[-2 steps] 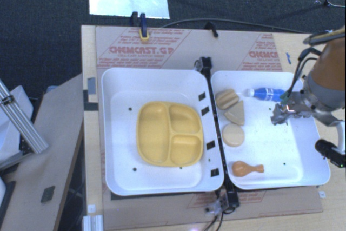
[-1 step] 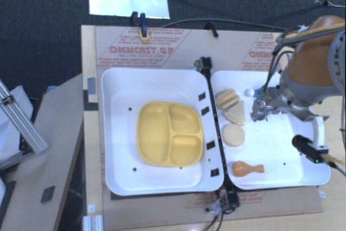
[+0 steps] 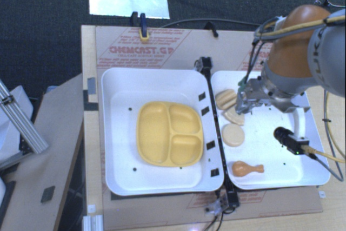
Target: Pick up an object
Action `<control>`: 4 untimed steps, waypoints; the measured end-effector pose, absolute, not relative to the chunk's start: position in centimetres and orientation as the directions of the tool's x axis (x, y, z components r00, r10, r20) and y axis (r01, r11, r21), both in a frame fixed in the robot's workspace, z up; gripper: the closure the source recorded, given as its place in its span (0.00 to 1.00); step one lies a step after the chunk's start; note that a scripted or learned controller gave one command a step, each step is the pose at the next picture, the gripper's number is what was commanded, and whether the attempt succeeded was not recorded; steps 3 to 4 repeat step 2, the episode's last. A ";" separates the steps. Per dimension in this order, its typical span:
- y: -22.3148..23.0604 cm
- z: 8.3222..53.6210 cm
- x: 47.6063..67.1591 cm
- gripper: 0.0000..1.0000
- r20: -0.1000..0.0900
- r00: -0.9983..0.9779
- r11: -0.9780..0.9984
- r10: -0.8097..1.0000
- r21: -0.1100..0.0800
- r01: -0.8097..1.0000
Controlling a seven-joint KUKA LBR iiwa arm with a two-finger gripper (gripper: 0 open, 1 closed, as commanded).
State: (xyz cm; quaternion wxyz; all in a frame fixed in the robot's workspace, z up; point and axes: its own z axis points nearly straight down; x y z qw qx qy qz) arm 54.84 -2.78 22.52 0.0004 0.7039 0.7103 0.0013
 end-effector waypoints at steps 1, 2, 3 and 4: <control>1.9 23.3 57.8 1.00 0.001 -0.009 0.009 1.000 0.005 1.000; 7.0 22.0 59.4 1.00 0.001 -0.009 0.009 1.000 0.002 1.000; 7.0 22.0 59.4 1.00 0.001 -0.009 0.009 1.000 0.002 1.000; 7.0 22.0 59.4 1.00 0.001 -0.009 0.009 1.000 0.002 1.000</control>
